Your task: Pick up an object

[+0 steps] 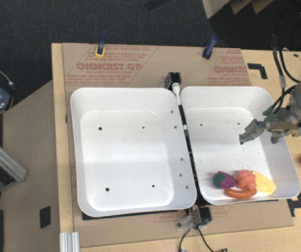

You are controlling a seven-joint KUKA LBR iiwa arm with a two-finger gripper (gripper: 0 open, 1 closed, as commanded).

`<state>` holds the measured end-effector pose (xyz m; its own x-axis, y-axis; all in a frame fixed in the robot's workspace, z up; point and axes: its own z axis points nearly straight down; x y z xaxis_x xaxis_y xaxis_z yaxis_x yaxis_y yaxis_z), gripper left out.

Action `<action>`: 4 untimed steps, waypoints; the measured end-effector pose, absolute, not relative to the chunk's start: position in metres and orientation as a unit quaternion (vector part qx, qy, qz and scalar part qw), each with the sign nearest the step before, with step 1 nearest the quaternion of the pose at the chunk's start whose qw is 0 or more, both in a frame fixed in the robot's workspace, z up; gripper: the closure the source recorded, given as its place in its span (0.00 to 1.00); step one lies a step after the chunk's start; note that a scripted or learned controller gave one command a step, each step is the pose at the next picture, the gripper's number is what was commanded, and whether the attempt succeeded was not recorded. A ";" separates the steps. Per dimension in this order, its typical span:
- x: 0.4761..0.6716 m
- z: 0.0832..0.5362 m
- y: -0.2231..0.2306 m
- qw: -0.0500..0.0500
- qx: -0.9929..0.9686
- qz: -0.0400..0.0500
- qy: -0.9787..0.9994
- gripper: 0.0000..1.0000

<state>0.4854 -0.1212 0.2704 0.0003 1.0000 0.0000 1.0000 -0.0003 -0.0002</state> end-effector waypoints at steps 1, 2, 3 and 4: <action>0.480 0.471 -0.060 -0.008 -0.705 -0.007 -0.709 0.00; 0.480 0.473 -0.062 -0.003 -0.707 -0.002 -0.707 1.00; 0.485 0.325 -0.004 0.007 -0.705 0.005 -0.709 1.00; 0.503 0.294 0.057 0.003 -0.705 0.002 -0.709 1.00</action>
